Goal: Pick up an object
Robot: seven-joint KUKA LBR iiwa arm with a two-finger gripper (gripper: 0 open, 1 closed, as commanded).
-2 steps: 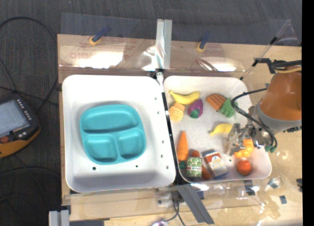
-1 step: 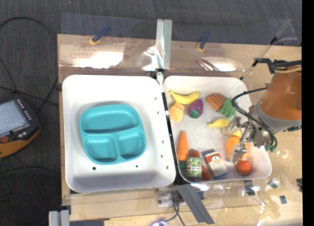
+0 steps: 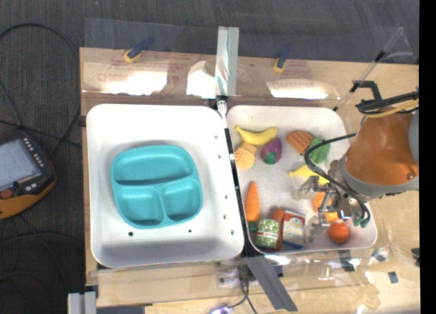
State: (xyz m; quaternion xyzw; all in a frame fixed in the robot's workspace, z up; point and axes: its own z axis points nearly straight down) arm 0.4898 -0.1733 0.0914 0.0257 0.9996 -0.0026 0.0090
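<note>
The right bin [image 3: 286, 116] is crowded along its rims, and the only bare floor in it is a patch in the middle, just right of the toy carrot [image 3: 252, 201] that lies along the divider side. The gripper [image 3: 332, 212] hangs low over the near right part of this bin, beneath the arm's orange band [image 3: 381, 150], hard against the near rim with little room beside it. Its metal parts blur together with the toys under it, so whether the pincer is apart or together cannot be told. Something orange [image 3: 319, 200] sits partly hidden beneath it, and a round orange fruit [image 3: 338, 232] lies just beside it in the bin's near right corner. Left of the gripper along the near rim stand a small red-and-white carton [image 3: 294, 227] and a green can [image 3: 269, 233]. Toward the far rim lie a banana [image 3: 257, 135], a corn cob [image 3: 244, 157], a purple fruit [image 3: 272, 150], an orange-brown piece [image 3: 299, 141] and a green piece [image 3: 318, 150], partly crossed by a black cable. The left bin [image 3: 102, 190] holds a teal divided tray [image 3: 157, 184] at its centre with white floor around it.
</note>
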